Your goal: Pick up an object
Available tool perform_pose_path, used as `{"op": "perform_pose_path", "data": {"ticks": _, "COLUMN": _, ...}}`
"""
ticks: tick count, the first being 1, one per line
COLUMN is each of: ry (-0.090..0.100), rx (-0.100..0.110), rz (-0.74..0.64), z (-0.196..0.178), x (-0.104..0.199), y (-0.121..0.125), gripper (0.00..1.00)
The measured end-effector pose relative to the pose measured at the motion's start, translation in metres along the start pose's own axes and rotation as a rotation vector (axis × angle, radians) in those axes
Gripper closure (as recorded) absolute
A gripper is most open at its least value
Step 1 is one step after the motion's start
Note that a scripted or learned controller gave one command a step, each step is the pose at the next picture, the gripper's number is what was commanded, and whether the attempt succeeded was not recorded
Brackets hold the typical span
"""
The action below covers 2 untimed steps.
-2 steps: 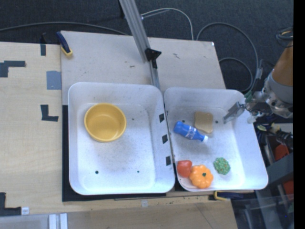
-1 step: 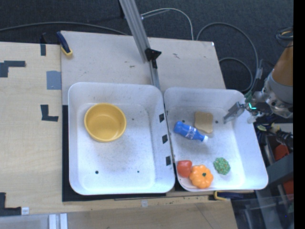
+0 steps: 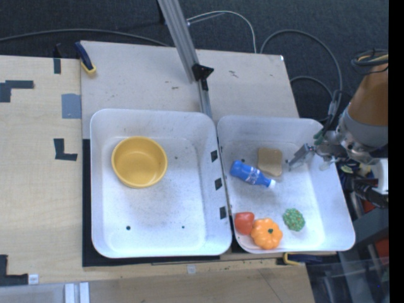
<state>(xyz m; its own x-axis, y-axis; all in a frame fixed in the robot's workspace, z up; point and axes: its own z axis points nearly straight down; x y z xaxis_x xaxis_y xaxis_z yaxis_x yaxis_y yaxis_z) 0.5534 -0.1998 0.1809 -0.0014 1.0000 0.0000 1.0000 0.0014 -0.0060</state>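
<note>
The right bin [image 3: 328,232] holds a blue bottle with a white cap [image 3: 250,174], a tan sponge-like block [image 3: 271,161], a red item [image 3: 244,221], an orange pumpkin [image 3: 267,233] and a green knobbly piece [image 3: 293,219]. A yellow bowl [image 3: 139,161] sits in the left bin [image 3: 158,232]. My gripper [image 3: 302,157] hangs over the right bin's upper right part, just right of the tan block, apart from it. Its fingers look spread, with nothing between them.
A grey metal pole [image 3: 183,33] slants down to the divide between the bins. A blue and yellow clamp [image 3: 85,58] lies at the board's top left. Cables loop behind the right bin [image 3: 297,49].
</note>
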Motion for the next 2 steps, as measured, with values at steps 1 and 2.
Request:
{"op": "perform_pose_path", "data": {"ticks": 1, "ry": 0.001, "rx": 0.001, "rz": 0.000, "z": 0.052, "x": 0.010, "y": 0.003, "gripper": 0.00}}
{"op": "perform_pose_path", "data": {"ticks": 2, "ry": -0.002, "rx": -0.006, "rz": 0.000, "z": 0.092, "x": 0.010, "y": 0.004, "gripper": 0.00}}
